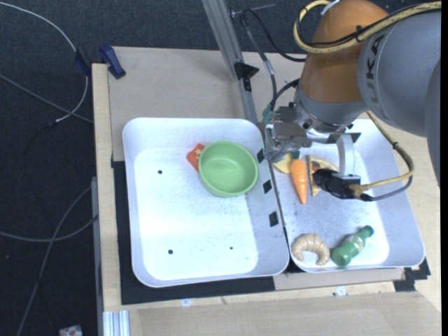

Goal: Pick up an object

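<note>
While the grey metal gripper (281, 145) hangs low over the upper left corner of the shallow white plastic right bin (392, 208), the slanted view from above does not show whether it is released or clenched. Nothing can be seen held in it.

Just below it, possibly touching, lies the tapered orange carrot (299, 180). Its thick end points up toward the gripper and its tip toward the near side of the bin. It rests across a pale yellow, flat-looking item (323, 165) that I cannot identify, close to the rim the two bins share.

The carrot looks like the likeliest target. A good grasp would centre on its thicker upper half and close across its width rather than along its length, because a smooth taper tends to slide out toward the point. The descent should go deep enough to get around the carrot without pinching the yellow item beneath, and should stay off the bin wall on the left. A straight, slow lift would help.

Farther out, a tan crescent-shaped croissant (311, 248) and a small green plastic bottle (352, 246) lie side by side at the near edge, well apart from the carrot. In the white left bin (182, 222) a round light-green bowl (227, 168) stands upright, with a red-orange object (194, 156) against its far rim.
</note>
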Available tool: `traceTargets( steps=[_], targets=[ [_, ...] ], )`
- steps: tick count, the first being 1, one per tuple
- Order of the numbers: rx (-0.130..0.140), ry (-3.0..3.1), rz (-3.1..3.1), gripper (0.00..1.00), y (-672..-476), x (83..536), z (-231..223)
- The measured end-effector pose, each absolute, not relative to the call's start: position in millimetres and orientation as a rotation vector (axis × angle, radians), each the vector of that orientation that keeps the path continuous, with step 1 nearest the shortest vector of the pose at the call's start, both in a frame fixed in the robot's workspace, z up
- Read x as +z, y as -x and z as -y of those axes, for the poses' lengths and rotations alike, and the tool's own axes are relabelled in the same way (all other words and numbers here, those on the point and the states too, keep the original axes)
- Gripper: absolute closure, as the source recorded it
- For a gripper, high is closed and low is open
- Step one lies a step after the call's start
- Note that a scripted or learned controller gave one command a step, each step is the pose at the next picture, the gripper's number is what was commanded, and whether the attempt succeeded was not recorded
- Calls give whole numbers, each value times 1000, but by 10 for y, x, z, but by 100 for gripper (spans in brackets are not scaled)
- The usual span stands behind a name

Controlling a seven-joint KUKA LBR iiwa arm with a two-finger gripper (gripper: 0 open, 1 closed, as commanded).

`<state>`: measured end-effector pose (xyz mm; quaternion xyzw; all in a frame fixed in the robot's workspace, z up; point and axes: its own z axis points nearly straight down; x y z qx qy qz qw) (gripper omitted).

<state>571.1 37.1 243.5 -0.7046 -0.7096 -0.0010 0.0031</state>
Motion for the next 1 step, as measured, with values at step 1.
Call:
traceTargets(
  steps=[1],
  targets=[
    [2,2211,2223,100,-5662,2418,-821]
  ],
)
